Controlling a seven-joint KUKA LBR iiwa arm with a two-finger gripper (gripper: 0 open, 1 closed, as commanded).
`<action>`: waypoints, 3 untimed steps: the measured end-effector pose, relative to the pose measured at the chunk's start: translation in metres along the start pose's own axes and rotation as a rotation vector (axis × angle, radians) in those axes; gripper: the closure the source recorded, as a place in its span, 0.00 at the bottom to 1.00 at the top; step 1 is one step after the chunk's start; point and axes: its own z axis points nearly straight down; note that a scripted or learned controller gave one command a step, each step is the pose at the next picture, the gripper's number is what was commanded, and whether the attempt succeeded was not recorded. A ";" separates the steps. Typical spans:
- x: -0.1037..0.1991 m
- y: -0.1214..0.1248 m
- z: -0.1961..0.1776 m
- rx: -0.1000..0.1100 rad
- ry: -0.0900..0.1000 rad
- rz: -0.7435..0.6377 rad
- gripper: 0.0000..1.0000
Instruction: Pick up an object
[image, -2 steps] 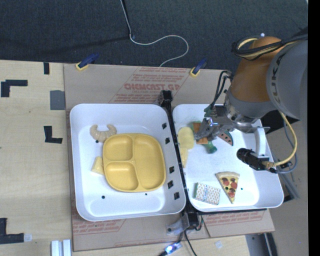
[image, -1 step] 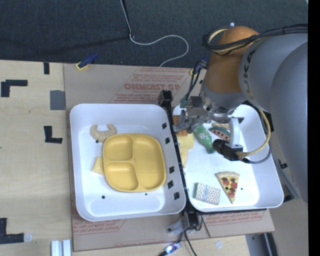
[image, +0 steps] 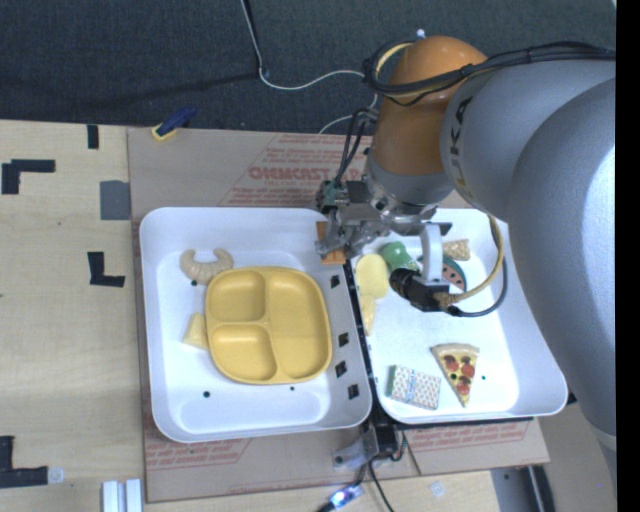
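My gripper hangs below the orange wrist band, low over the far end of the divider between the two white bins. A small orange piece shows just under it, at the left bin's far right corner; I cannot tell whether the two touch. Right beside it in the right bin lie a pale yellow fruit and a green piece. The gripper body hides what lies directly beneath it.
The left bin holds a yellow divided plate, a croissant and a yellow wedge. The right bin also holds a watermelon slice, a cracker, a pizza slice and a patterned square.
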 end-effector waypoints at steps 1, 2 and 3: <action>0.001 0.005 0.019 0.003 -0.004 0.005 1.00; -0.001 0.005 0.000 0.000 -0.002 0.004 1.00; -0.012 0.009 0.014 0.003 -0.003 0.006 1.00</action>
